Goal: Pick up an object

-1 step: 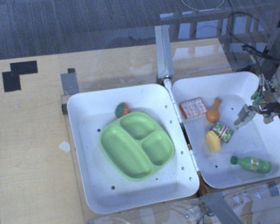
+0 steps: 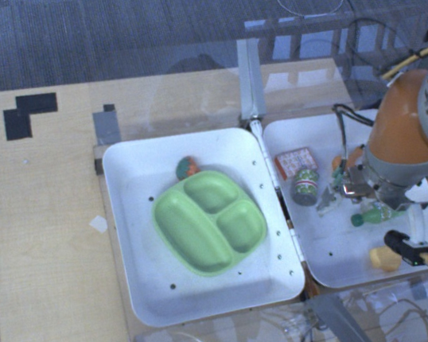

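One green divided plate point(image 2: 208, 222) was seen in the left bin point(image 2: 149, 297); one can point(image 2: 306, 185) in the right bin point(image 2: 334, 268). The gripper point(image 2: 338, 191) state could not be determined.

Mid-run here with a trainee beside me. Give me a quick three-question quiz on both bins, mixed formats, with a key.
1. True or false: the green divided plate lies in the right bin.
2. Which lies nearest the divider between the bins? A) yellow object B) can C) green bottle
3. Fill in: a small red-and-green object touches the plate's ___ edge.

Key: 1 false, it lies in the left bin; 2 B; 3 far.
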Available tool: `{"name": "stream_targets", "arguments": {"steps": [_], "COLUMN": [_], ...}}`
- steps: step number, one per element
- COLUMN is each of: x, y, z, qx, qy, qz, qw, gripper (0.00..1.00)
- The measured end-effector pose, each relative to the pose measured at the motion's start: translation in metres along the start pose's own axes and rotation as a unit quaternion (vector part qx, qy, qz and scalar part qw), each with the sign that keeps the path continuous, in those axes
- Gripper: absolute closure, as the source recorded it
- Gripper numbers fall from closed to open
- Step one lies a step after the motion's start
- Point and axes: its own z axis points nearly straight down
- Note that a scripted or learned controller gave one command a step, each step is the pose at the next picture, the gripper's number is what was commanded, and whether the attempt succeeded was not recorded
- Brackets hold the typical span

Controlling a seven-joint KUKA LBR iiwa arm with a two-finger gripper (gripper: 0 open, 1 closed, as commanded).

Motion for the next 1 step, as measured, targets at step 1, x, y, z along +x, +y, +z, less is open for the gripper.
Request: {"name": "stream_targets", "arguments": {"steps": [1], "x": [-0.0112], "y": [0.0732], "z": [0.0233], "qx": [-0.002], "qy": [0.000], "qz": [0.018], "qw": [0.9998], "gripper": [0.00]}}
